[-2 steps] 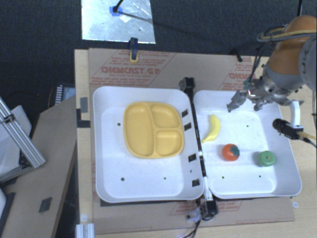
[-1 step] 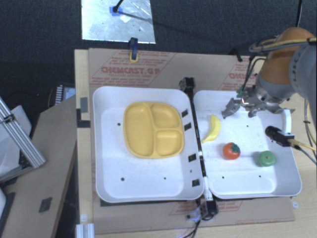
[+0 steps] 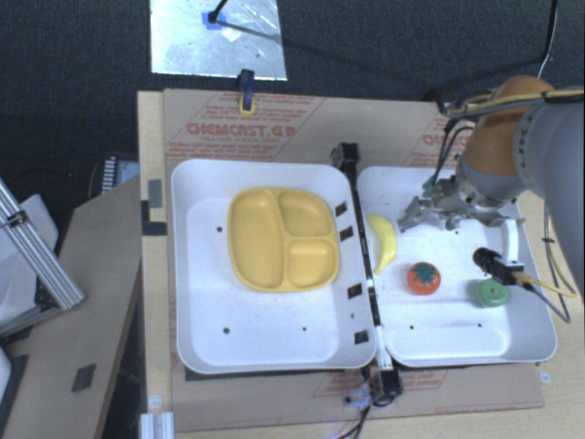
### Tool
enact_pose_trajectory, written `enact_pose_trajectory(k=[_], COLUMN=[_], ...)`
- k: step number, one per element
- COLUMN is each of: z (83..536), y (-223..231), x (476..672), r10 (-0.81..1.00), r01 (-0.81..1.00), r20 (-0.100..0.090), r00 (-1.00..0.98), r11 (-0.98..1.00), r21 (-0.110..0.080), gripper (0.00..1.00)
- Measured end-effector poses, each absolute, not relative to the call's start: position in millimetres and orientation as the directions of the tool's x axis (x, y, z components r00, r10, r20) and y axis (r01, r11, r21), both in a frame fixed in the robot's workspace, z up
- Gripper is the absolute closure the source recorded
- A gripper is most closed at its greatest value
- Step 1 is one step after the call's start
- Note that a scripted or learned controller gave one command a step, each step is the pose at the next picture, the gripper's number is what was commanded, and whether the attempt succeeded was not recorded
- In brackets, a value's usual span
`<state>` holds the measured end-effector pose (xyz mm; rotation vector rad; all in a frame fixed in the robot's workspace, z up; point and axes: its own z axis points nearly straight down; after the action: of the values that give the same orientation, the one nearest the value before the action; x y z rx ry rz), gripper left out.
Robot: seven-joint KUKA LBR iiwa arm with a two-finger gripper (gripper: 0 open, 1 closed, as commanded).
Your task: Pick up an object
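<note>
The right bin (image 3: 457, 346) holds three small objects. A yellow banana (image 3: 385, 242) lies along its left wall. A red tomato-like ball with a green top (image 3: 423, 278) sits near the middle. A small green round piece (image 3: 492, 293) rests toward the right wall. My gripper (image 3: 416, 214) is low over the upper part of this bin, just up and right of the banana's top end. I see nothing held in it. The grey arm with its orange band (image 3: 501, 140) comes in from the right.
The left bin (image 3: 196, 337) contains a yellow divided plate (image 3: 281, 239). A black divider with clips (image 3: 356, 245) runs between the bins. A black cable fitting (image 3: 491, 262) hangs over the right bin near the green piece. Cardboard lies under both bins.
</note>
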<state>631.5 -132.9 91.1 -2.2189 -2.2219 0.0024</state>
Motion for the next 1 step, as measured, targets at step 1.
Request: enact_pose_trajectory(k=[1], z=[105.2], y=[-133.3], x=[633.5], r10=[1.0], r01=[1.0], r20=[-0.001], r00=[-0.001], r11=[0.001], r21=[0.005], gripper=[1.0])
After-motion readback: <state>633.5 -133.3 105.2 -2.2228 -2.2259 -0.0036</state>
